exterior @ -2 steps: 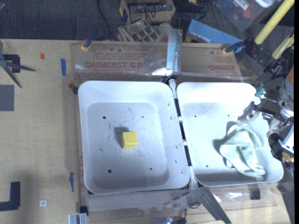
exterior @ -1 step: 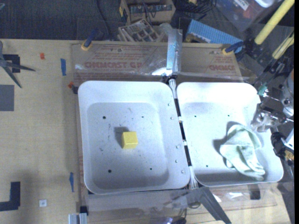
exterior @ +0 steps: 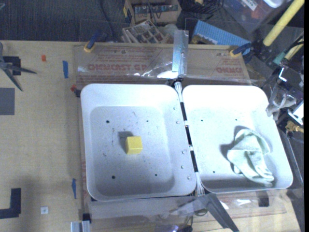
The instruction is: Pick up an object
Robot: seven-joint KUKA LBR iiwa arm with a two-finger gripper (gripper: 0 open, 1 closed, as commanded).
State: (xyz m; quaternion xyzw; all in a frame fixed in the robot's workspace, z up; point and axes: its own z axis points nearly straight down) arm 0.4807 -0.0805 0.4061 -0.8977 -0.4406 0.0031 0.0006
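You see two shallow white bins side by side on the bench. In the left bin (exterior: 96, 100) a small yellow block (exterior: 134, 145) lies alone on the floor of the bin, a little toward the near edge and close to the middle between the left and right walls. It touches no wall. Small dark specks are spread on the floor around it.

In the right bin (exterior: 212, 100) a crumpled white cloth (exterior: 250, 156) lies in the near right part, with its lower end close to the near right corner of this bin. The cloth has some pale green folds and it stays apart from the wall between the two bins.

At the right edge of the right bin, near its far right corner, you see some grey and white hardware (exterior: 285, 100) with cables. I cannot tell if this is the gripper, so its state I cannot tell either. Nothing is lifted from the bins; both things rest on the bin floors.

Behind the bins a cardboard sheet (exterior: 125, 64) with red letters lies flat on the bench.
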